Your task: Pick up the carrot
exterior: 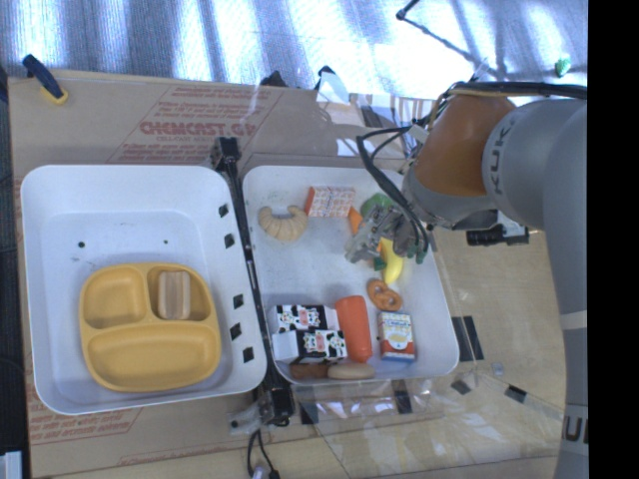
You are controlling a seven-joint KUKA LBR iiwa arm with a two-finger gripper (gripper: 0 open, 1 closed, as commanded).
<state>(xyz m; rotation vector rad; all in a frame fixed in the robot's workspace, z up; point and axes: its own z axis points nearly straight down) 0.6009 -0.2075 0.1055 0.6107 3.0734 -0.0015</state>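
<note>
Orange carrot [352, 327] lay in the right bin [431, 297], long axis running near-to-far, just nearer the camera than the end effector [377, 239]; whether that was apart or together I could not tell.

Both white bins [60, 267] look like smooth, slightly glossy plastic. The yellow tray [150, 352] is matt plastic. The tabletop [150, 118] shows brown printed cardboard. The carrot [353, 327] looks smooth, the croissant [284, 223] dull, and the milk carton [310, 330] like printed card.
</note>
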